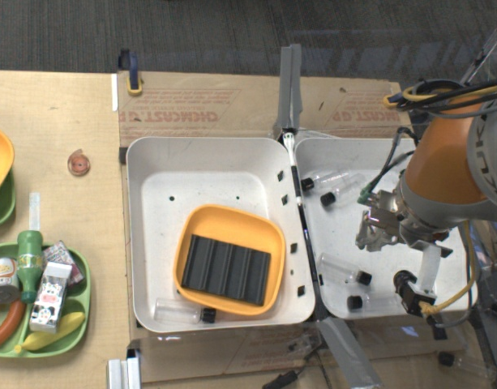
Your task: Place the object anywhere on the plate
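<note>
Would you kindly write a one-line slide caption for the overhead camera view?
A black ridged block lies on the yellow plate in the left bin, while the arm's gripper hovers over the right bin.

Dark grey carpet floor (313,14), light wooden bench top (53,120), brown cardboard sheet (207,104) beneath bins

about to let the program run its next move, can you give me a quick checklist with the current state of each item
1. Plate in place: ok. The orange plate lies flat in the left bin.
2. Object on plate: ok. A black ribbed block lies within the plate's rim.
3. Gripper away from plate: ok. The gripper hangs over the right bin.
4. Gripper holding something: cannot tell, its tip is hidden from this angle.
5. Stray items near plate: not ok. A clear vial lies by the plate's near edge.
</note>
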Controlling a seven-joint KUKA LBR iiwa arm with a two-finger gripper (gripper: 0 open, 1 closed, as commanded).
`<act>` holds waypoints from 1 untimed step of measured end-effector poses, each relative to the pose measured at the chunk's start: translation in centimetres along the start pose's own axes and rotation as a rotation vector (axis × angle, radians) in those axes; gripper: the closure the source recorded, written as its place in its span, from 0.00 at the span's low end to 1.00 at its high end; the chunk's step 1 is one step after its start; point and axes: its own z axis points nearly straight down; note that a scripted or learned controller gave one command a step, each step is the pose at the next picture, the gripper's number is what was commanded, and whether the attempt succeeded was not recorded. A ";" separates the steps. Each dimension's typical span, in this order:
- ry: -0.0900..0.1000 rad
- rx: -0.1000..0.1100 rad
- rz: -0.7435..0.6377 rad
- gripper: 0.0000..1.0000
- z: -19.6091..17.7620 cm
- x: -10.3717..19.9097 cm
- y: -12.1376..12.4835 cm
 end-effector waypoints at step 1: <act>0.000 0.000 0.001 0.00 0.0 0.0 0.0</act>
